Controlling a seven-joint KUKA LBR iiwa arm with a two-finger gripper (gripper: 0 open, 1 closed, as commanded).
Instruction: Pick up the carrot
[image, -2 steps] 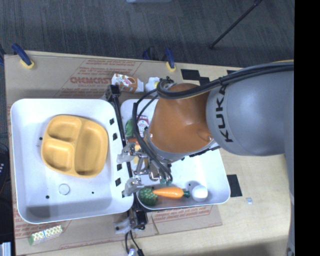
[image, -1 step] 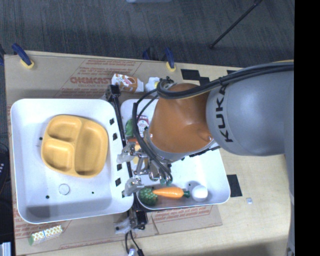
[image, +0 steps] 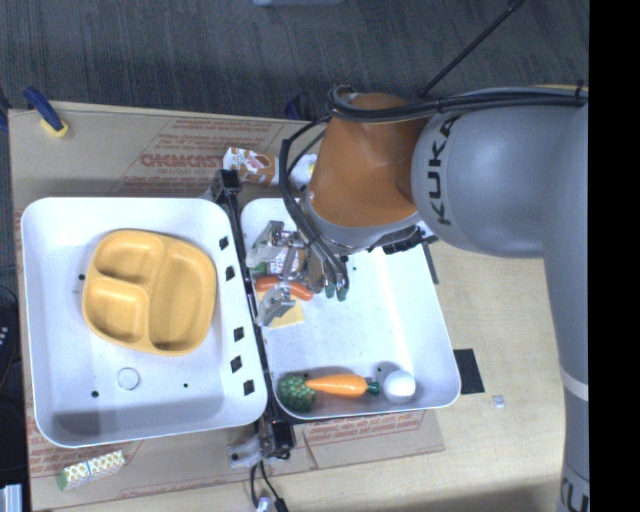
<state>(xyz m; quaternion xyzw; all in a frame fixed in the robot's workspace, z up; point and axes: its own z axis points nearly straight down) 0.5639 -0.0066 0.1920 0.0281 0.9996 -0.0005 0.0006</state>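
Note:
The carrot (image: 336, 385) is orange with a small green top. It lies flat along the near wall of the right bin (image: 420, 330), between a green leafy item (image: 295, 392) and a white egg (image: 399, 385). My gripper (image: 298, 270) hangs low over the far left part of the same bin, well away from the carrot. Right under it sits a small orange-red item (image: 283, 291), which I cannot identify. The wrist and its orange band (image: 365, 170) hide the bin's far end.
A yellow wedge (image: 286, 314) lies just in front of the gripper, and something green (image: 259, 268) shows at its left. The left bin (image: 60, 400) holds a yellow divided plate (image: 150, 290). A black divider strip (image: 243, 300) runs between the bins.

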